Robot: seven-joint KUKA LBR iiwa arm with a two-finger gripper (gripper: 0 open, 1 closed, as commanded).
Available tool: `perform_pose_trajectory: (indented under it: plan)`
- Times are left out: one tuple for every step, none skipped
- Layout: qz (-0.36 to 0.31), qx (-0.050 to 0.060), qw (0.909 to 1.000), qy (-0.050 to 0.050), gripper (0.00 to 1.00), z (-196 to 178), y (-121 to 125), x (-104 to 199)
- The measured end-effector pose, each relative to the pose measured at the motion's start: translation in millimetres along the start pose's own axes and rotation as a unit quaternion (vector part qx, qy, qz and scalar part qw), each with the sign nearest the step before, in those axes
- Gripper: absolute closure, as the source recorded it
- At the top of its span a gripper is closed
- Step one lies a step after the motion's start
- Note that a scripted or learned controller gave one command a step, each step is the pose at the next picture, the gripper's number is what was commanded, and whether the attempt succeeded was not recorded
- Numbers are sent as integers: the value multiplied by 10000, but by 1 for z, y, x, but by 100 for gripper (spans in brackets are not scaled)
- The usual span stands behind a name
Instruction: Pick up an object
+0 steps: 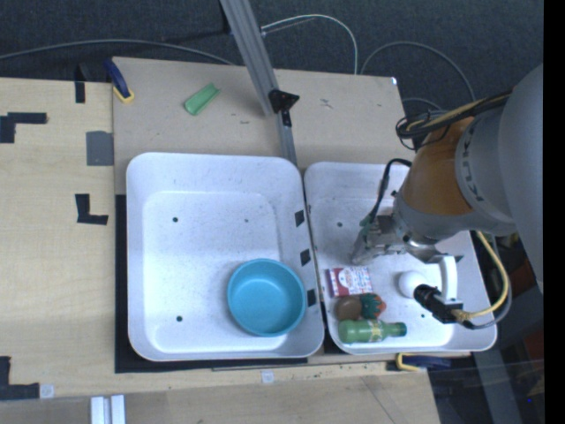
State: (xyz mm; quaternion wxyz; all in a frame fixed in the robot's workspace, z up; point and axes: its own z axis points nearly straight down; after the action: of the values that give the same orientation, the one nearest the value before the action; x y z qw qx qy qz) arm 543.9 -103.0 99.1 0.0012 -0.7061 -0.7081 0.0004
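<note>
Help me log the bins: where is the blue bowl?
The blue bowl sits in the left bin, in its near right corner, beside the wall shared with the right bin.

Here's the bench [53,237], pale wood with black tape marks, carrying a tan board [335,113] where two white bins sit touching, left bin [212,170] and right bin [340,179], while a green block [200,99] and a blue-and-yellow clamp [118,80] lie behind them.
</note>
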Motion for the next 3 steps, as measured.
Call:
perform_pose_trajectory:
  plan:
    - [8, -31, 10000, -10, 100, -61, 1, -6]
    - [5, -38, 10000, -12, 100, -125, 1, -7]
    - [6, -34, 10000, -11, 100, -171, 2, -7]
